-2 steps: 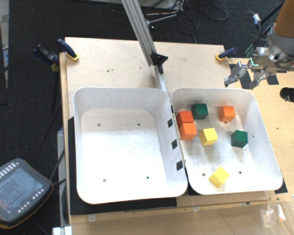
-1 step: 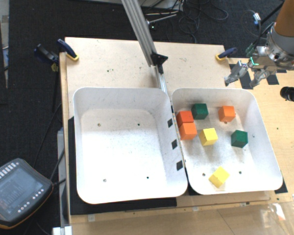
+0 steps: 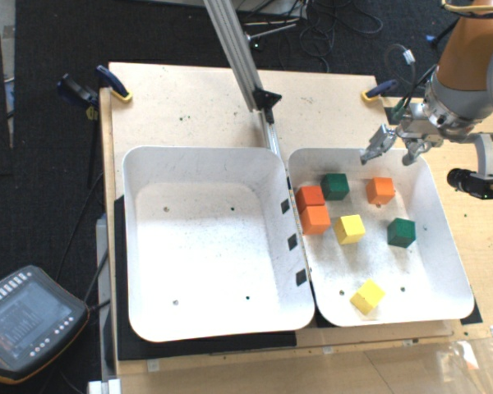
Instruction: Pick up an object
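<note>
Seven small cubes in the right bin (image 3: 444,245); nearest the hand, an orange cube (image 3: 380,190). Probably light, rigid, smooth-sided; best pinched across two opposite flat faces. Hand (image 3: 390,151) above the bin's far rim, tilted down, fingers spread wide, holding nothing.

1. No word, number or brand can be read anywhere in this view.
2. The handheld control pendant (image 3: 25,327), lying off the near left corner of the bench (image 3: 197,105), has a screen and rows of keys; any lettering there is perhaps present but too small and blurred to make out.
3. The coloured blocks show plain faces.
</note>
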You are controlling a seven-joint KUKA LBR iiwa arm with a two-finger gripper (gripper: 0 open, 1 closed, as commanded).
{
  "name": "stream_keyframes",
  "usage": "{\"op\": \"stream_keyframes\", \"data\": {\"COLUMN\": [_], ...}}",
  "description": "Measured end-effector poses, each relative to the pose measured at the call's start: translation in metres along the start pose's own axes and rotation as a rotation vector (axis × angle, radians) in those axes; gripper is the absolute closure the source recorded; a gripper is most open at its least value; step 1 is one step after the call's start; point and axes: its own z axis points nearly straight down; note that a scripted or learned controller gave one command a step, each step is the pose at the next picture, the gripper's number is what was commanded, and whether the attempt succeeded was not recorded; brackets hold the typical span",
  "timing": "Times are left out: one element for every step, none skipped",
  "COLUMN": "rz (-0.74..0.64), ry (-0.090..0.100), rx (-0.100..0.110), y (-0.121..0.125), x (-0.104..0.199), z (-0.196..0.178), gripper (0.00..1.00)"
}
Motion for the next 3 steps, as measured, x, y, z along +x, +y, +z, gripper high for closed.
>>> {"op": "stream_keyframes", "data": {"rz": [0.002, 0.002, 0.002], "ry": [-0.001, 0.0, -0.003], "rx": [-0.001, -0.001, -0.009], "y": [0.005, -0.005, -0.003], "x": [-0.003, -0.001, -0.002], "z": [0.046, 0.099, 0.084], "gripper": [0.0, 0.0, 1.0]}}
